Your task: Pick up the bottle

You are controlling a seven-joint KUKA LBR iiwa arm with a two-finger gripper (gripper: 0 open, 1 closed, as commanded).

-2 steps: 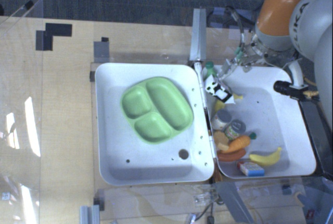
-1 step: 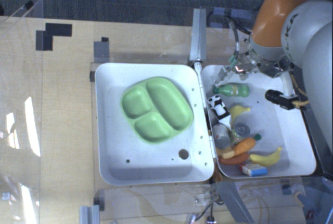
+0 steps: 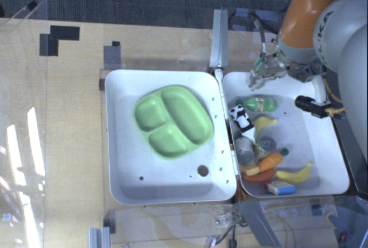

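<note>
The arm [image 3: 322, 22] reaches in from the right, its gripper [image 3: 263, 73] hanging over the far edge of the right bin [image 3: 328, 143]; whether it is open or closed cannot be told. The bottle [image 3: 259, 105], green with a pale cap, lies just below the gripper, long axis left-right, cap pointing left.

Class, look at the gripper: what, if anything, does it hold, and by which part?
Nothing is held. The gripper hovers above the right bin's far edge; the green bottle lies on its side just below it, untouched.
</note>
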